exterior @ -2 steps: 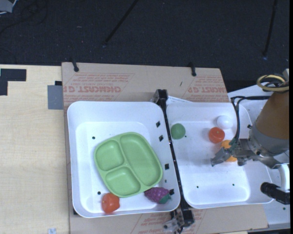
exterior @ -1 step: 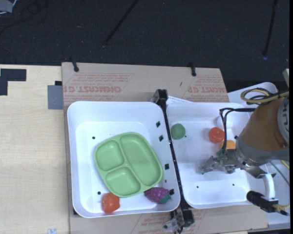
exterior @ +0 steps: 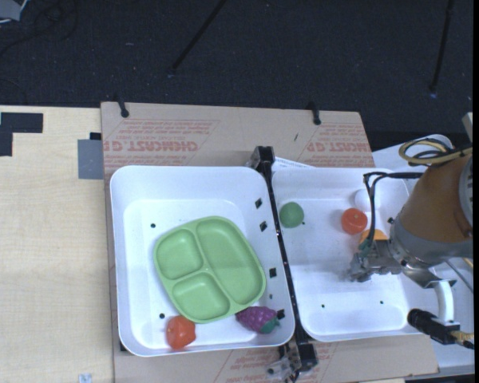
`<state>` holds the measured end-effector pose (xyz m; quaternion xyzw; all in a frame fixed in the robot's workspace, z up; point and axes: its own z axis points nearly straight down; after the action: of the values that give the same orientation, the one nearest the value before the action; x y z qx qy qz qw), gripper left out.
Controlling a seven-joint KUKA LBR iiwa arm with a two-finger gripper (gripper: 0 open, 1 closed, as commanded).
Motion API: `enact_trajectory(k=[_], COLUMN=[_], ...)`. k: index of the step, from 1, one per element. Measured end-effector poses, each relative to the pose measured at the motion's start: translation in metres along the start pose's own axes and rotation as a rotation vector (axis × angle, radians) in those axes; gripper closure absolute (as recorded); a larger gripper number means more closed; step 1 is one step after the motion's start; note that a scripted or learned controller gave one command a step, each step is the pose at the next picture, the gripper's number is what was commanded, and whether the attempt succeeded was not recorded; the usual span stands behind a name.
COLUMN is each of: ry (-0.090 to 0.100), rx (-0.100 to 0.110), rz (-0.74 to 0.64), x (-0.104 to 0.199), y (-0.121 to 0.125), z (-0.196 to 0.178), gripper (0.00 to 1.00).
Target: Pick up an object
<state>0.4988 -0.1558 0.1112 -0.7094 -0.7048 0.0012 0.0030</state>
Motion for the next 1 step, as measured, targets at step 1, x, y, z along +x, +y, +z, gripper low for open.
enact_trajectory(k=[1], ry=[-0.003], rx=[-0.009], rz=[-0.008], x=[-0.0048], y=[0.0075], z=[-0.0591], gripper=[1.0])
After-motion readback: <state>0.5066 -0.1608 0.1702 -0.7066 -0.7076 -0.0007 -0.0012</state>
